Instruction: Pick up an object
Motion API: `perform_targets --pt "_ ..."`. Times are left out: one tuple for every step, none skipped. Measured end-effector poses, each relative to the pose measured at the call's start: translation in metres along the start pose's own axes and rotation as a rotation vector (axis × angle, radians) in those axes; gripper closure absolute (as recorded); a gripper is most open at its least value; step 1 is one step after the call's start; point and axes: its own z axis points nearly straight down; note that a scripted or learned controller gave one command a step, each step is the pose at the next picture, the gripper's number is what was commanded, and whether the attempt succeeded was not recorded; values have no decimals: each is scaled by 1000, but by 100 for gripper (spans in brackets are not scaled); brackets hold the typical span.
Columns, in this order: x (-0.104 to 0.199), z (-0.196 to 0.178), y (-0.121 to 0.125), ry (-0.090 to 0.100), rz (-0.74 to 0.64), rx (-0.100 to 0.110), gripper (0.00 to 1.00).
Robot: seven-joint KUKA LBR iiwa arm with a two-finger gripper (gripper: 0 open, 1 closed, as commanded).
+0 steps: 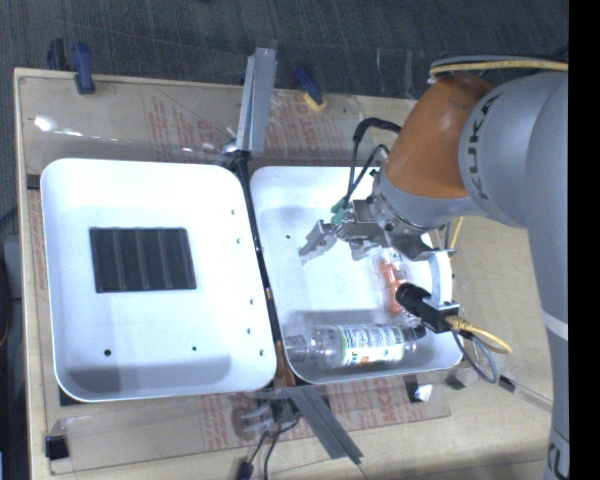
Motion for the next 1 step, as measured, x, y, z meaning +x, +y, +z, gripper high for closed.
perform_targets --pt "-52 -10 29 0 1 -3 0"
